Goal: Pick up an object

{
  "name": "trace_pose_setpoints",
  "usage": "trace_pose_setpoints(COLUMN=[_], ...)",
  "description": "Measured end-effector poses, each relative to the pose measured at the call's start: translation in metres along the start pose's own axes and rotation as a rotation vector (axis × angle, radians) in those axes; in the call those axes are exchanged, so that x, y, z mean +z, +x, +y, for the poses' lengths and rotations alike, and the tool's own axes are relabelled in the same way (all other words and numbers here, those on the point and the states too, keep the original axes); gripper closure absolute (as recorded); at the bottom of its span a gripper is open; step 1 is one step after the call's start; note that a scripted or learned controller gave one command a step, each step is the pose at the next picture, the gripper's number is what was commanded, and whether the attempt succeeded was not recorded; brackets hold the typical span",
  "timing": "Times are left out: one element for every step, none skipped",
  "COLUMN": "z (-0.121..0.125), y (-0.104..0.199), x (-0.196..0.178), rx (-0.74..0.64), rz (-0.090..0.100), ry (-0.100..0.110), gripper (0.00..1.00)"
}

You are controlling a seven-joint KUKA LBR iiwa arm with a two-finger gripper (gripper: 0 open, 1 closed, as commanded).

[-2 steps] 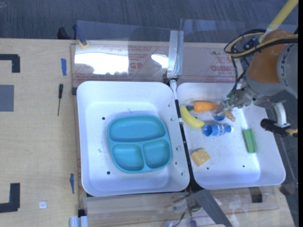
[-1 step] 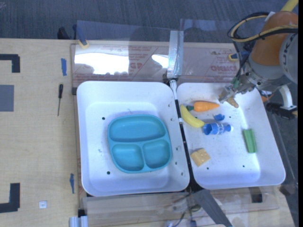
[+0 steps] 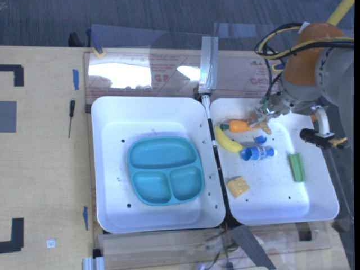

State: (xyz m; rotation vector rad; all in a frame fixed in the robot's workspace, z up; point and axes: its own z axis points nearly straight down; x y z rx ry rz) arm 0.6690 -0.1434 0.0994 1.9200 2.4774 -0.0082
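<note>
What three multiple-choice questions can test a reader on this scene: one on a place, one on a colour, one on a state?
1. Where does the divided tray lie?
A. left bin
B. right bin
C. on the bench

2. What colour is the stick near the right bin's right wall?
A. red
B. green
C. blue

3. How does the banana stand?
A. upright
B. lying flat
C. hanging

Answers: 1 A, it sits on the left bin's floor; 2 B, it is plainly green; 3 B, it rests along the bin floor.
</note>
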Motion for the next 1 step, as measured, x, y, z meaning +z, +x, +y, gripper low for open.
trace_pose_setpoints(z=[-0.0405], y=[0.0710], x=[-0.0911], rx=[0.155], rz=[0.008], ry=[-0.007], gripper=[1.00])
